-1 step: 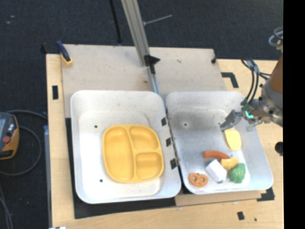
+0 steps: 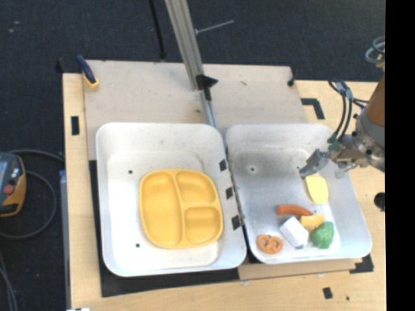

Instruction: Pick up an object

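**Camera view: gripper poised over a crowded corner of the right bin**

The gripper (image 2: 316, 162) hangs over the right bin (image 2: 272, 144), just above the pale yellow piece (image 2: 317, 189); nothing sits between its fingers, and whether they are spread or closed cannot be told at this angle. The pickable objects all lie in that bin's near right corner: the yellow piece nearest the gripper, then an orange carrot-like stick (image 2: 294, 210), a white block (image 2: 293, 231), a small yellow item (image 2: 312, 221), a green broccoli-like lump (image 2: 322, 234) and a pretzel (image 2: 269, 243). The left bin (image 2: 117, 173) holds a yellow divided plate (image 2: 181, 207).

The main risk, as I judge it, is crowding. The white block, small yellow item and green lump touch or nearly touch, so a descent there could wedge a finger on top of a neighbour or scatter the pile. The yellow piece looks flat and low, so fingers may skid over it. It also lies near the bin's right wall, which could block one finger.
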Robot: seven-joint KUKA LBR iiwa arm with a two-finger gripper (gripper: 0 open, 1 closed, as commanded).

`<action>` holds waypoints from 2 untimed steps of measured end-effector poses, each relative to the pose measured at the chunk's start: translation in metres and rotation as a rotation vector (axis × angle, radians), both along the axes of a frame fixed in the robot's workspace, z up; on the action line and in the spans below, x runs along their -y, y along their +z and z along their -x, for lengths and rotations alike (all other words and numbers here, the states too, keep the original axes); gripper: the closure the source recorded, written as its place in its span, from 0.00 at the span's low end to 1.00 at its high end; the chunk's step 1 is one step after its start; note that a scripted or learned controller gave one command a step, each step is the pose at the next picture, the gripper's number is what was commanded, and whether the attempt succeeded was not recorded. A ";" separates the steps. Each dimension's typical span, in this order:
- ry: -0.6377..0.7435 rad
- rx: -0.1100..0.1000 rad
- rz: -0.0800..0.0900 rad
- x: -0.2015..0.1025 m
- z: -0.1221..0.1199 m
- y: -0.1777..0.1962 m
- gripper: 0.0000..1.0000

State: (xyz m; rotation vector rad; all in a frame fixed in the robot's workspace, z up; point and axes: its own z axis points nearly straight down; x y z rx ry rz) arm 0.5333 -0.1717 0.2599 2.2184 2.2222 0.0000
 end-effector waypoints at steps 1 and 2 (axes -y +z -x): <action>-0.002 -0.004 0.000 0.007 -0.008 -0.050 0.00; -0.002 -0.003 0.000 0.007 0.001 -0.096 0.00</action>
